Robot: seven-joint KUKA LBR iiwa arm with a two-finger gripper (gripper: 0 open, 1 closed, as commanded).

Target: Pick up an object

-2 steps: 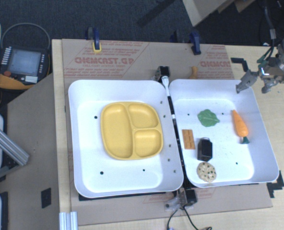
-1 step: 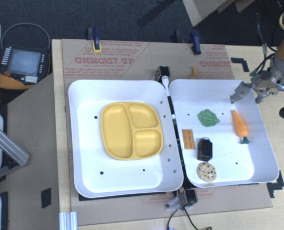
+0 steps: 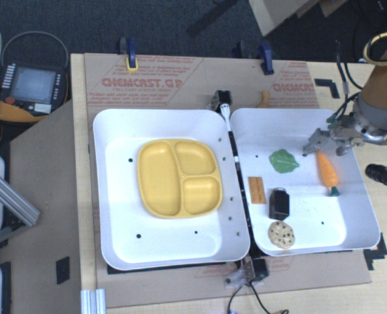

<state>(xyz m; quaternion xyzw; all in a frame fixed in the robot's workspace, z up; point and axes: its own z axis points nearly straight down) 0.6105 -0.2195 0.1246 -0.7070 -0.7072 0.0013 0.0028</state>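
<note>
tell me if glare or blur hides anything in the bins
Camera view: even, soft light, mild sheen on the white bins, no harsh glare; the yellow tray, green leaf, carrot and cookie read sharply; the gripper looks soft and cluttered, its state unclear.

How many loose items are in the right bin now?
5: green leaf mid-bin, carrot to its right by the gripper, brown wafer at left, black block beside it, cookie nearest. The arm might hide more.

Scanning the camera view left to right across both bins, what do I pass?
Yellow divided plate → brown wafer → black block and cookie, roughly level → green leaf → carrot, with the gripper just above it.
</note>
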